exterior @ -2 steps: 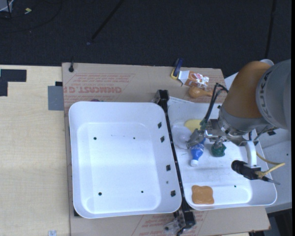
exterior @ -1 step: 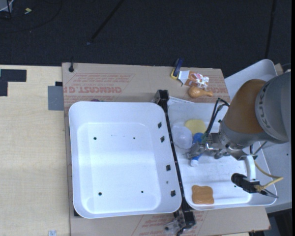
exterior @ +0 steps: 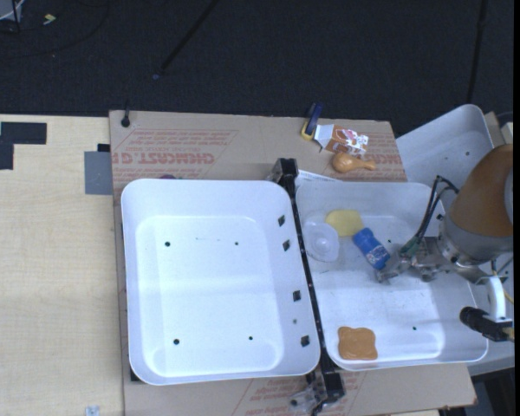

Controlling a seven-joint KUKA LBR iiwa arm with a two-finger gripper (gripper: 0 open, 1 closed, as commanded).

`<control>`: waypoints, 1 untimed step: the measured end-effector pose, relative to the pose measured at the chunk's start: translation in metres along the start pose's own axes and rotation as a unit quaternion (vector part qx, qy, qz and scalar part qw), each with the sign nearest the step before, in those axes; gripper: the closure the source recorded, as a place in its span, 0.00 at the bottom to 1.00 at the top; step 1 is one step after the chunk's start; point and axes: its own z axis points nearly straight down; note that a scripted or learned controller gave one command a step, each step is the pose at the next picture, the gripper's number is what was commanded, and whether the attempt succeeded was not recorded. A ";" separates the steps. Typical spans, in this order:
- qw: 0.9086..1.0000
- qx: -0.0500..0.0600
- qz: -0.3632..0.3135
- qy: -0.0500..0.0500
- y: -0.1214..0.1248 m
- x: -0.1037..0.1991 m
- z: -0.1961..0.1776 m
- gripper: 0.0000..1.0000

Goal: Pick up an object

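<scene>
A small blue bottle (exterior: pixel 371 248) lies tilted in the right bin (exterior: pixel 416 199), just beside a yellow object (exterior: pixel 344 222) and a clear cup (exterior: pixel 321 239). The gripper (exterior: pixel 393 268) sits right at the bottle's lower end, apparently touching it; whether it grips I cannot tell. An orange piece (exterior: pixel 357 343) lies near the bin's front edge. The left bin (exterior: pixel 139 258) sits alongside.

A robotics lab: two white bins (exterior: pixel 147 232) clamped to a cardboard-covered tabletop (exterior: pixel 199 146), cables (exterior: pixel 9 7) trailing over dark carpet (exterior: pixel 243 50).
</scene>
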 end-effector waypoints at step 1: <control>1.000 0.003 -0.002 0.003 -0.051 0.068 0.001 0.00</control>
